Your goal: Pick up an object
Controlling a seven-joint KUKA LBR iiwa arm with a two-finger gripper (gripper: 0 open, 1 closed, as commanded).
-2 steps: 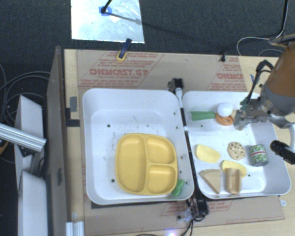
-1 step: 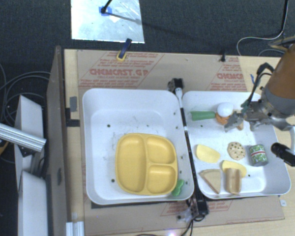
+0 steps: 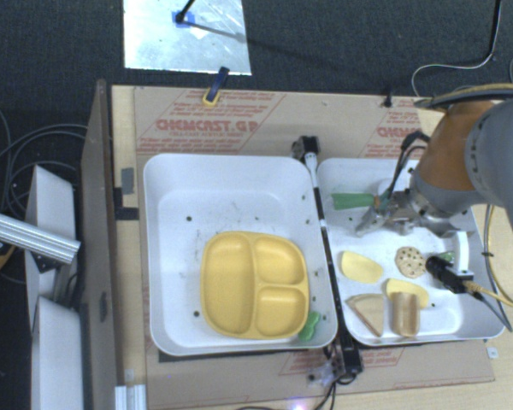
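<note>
At the near end of the right bin point(image 3: 451, 321) lie a tan wedge like a slice of bread point(image 3: 368, 313) and, touching its right side, a short tan block with a yellow top point(image 3: 403, 306). To their left, across the wall that parts the bins, the left bin point(image 3: 231, 178) holds a yellow divided plate point(image 3: 255, 284) with three compartments, lying flat toward its near side. A small green scrap point(image 3: 309, 325) sits at the plate's near right corner, against the bin wall.

A little farther back in the right bin, a pale yellow oval slice point(image 3: 361, 267) lies just beyond the bread wedge, and a round speckled cookie point(image 3: 409, 261) lies to its right, apart from it.

Farther still, the gripper point(image 3: 369, 220) is down low in the right bin, pointing left. From where I stand I cannot tell whether it is open or closed, nor whether it has hold of anything. A green piece point(image 3: 350, 201) lies just beyond its tip, near the bin's far left corner, and looks to run right up to the gripper. The grey arm point(image 3: 479, 156) with its orange band comes in from the right above the bin's far side.

Beyond both bins is a brown cardboard sheet point(image 3: 239, 114) with red print, and past it a shiny silver sheet point(image 3: 186, 20) on the dark floor.
</note>
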